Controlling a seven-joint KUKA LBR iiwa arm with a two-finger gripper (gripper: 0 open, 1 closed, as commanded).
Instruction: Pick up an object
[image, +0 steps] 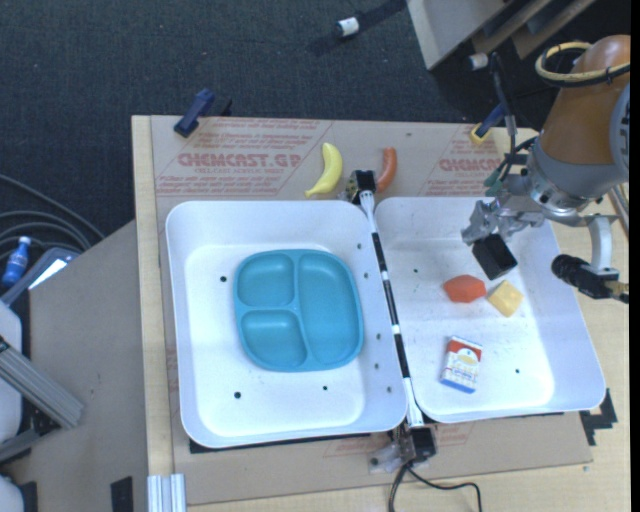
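Gripper (492, 250) hangs over the right bin (570, 390) near its far edge; whether it is parted or closed cannot be told. Just beside it lie an orange object (465, 289) and a yellow block (505, 298); a small carton (461, 364) sits nearer the front edge.

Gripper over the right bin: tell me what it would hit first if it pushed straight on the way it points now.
Probably the orange-red object. The gripper points down and slightly left, just above it, with the yellow block close alongside. Depth is unclear from this single slanted view.
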